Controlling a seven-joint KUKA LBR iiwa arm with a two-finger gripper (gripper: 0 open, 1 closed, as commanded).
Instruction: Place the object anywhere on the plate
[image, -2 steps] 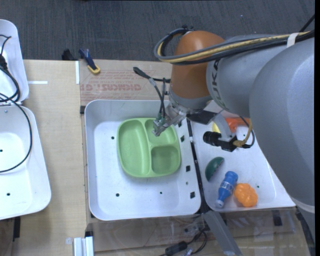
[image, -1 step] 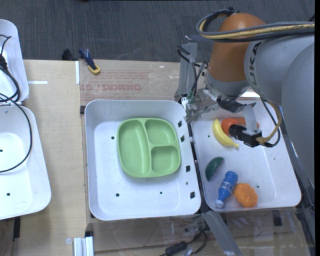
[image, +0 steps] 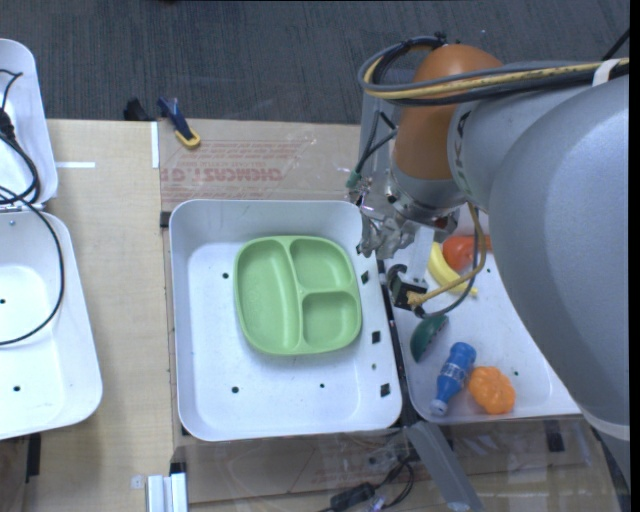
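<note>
A green plate (image: 297, 294) with three compartments lies in the left white bin (image: 200, 330). My gripper (image: 384, 240) hangs over the divide between the two bins, just right of the plate's upper right corner. To the gripper's right, in the right bin (image: 535, 375), lie a yellow toy (image: 447, 268) and a red-orange toy (image: 461, 250). A dark green object (image: 428, 334), a blue bottle (image: 452, 376) and an orange toy (image: 492, 390) lie nearer the front.
The grey arm (image: 550, 180) covers much of the right bin. A second white container (image: 40, 320) with a black cable (image: 30, 190) stands at the far left. A blue and yellow clamp (image: 178, 122) lies on the bench behind the bins.
</note>
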